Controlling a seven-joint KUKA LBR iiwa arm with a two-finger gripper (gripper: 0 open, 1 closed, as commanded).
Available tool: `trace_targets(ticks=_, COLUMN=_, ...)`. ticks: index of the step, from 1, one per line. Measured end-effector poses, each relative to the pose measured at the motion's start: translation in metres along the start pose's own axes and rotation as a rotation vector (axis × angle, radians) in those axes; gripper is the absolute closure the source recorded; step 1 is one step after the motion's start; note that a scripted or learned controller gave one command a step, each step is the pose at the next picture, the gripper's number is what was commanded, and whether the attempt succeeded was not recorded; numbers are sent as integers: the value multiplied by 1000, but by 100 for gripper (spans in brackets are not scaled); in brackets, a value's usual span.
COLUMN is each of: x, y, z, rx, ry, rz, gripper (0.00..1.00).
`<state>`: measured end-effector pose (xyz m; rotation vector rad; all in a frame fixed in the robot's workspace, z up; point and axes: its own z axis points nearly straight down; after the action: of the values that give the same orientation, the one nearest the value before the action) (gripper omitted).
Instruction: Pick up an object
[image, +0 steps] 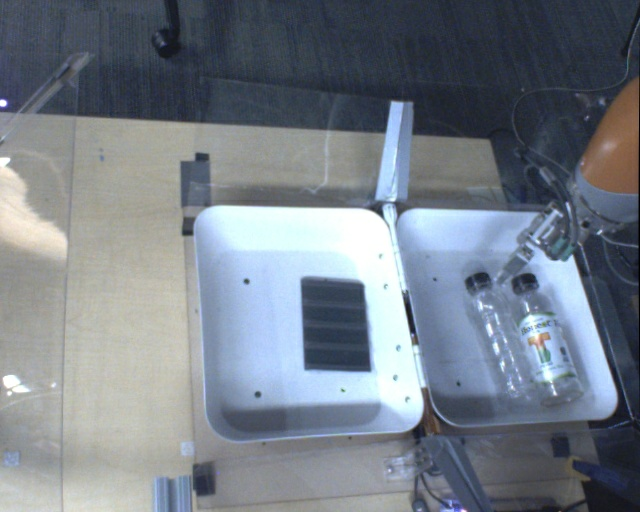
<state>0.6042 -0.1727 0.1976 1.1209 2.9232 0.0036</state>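
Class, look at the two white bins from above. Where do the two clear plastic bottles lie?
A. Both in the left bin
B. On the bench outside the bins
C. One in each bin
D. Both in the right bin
D: the two clear plastic bottles lie side by side in the right bin, while the left bin holds a dark ribbed pad.

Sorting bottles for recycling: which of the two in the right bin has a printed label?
The bottle nearer the bin's right wall carries an orange-and-green label; the clear bottle beside it is bare.

Two bottles (520, 335) in right bin (440, 300)
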Motion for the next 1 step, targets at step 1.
trace_targets(ticks=1, x=9, y=42, z=-58, rx=0, ry=1, rz=199, gripper=0)
